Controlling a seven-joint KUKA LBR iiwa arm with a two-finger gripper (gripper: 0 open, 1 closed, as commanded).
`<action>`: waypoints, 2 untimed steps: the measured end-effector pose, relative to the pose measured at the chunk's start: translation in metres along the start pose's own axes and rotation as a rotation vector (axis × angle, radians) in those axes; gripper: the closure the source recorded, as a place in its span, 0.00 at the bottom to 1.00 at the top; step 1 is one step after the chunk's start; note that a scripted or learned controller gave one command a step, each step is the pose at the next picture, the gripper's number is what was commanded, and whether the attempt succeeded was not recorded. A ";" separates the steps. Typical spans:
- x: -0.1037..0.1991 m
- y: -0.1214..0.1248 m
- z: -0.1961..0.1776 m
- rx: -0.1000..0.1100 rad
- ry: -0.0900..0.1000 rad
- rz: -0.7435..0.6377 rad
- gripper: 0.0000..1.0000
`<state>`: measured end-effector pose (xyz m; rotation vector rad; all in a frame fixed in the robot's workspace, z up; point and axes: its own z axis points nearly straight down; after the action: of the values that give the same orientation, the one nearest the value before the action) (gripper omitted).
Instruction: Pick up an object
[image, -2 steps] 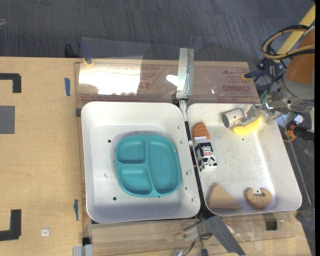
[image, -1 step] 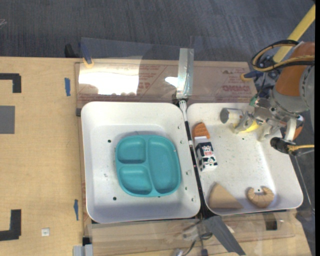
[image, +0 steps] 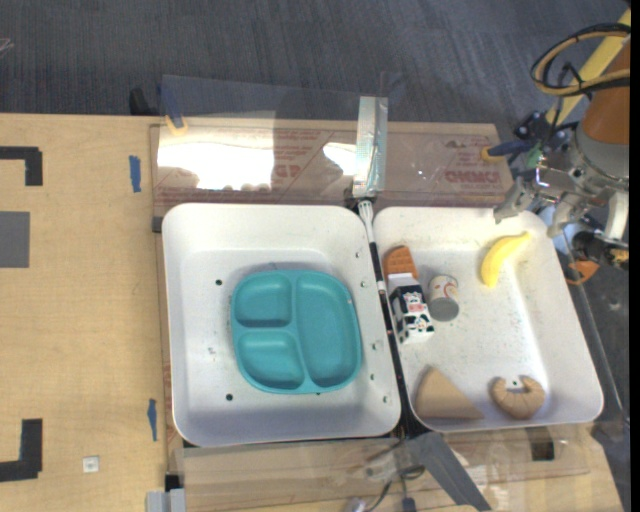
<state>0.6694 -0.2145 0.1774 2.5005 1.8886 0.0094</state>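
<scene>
Fingers (image: 540, 200), state impossible to tell, hover at the right bin's (image: 560, 340) far corner, near the banana (image: 500, 257), likely approaching it.

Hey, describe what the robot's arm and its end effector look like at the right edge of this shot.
The arm appears as a rounded orange band over grey and silver metal hardware. Yellow and black cables loop above it, with small blue fittings on the left side. The end effector is a cluster of pale grey metal parts, too small and cluttered to make out in detail.
</scene>
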 end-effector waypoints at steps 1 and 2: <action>0.009 -0.006 0.047 0.016 -0.002 0.265 0.00; 0.042 -0.011 -0.051 -0.002 0.002 0.354 0.00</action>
<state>0.6699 -0.1706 0.2280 2.7950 1.4195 0.0157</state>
